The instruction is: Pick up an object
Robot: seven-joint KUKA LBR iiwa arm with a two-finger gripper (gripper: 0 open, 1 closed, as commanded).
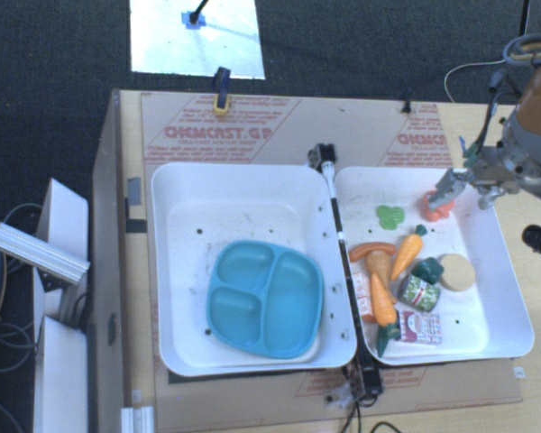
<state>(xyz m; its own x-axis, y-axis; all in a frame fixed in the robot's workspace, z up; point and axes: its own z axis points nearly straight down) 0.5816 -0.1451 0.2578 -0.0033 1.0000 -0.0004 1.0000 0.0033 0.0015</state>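
The right bin (500,242) holds several toy foods. Among them are a salmon-red piece (437,205) at the back, a small green piece (390,215), an orange carrot (406,253) and a second carrot (382,299). There are also a red sausage (371,249), a green can (420,293), a beige round item (457,273) and a red-and-white packet (423,328). My gripper (467,193) hangs over the bin's back right part, just right of and above the salmon-red piece. Its fingers stand apart and nothing is between them.
A blue divided plate (266,298) lies in the left bin (180,242). A black ridge (340,242) runs where the two bins meet. A white cable (464,75) loops near the arm at the upper right.
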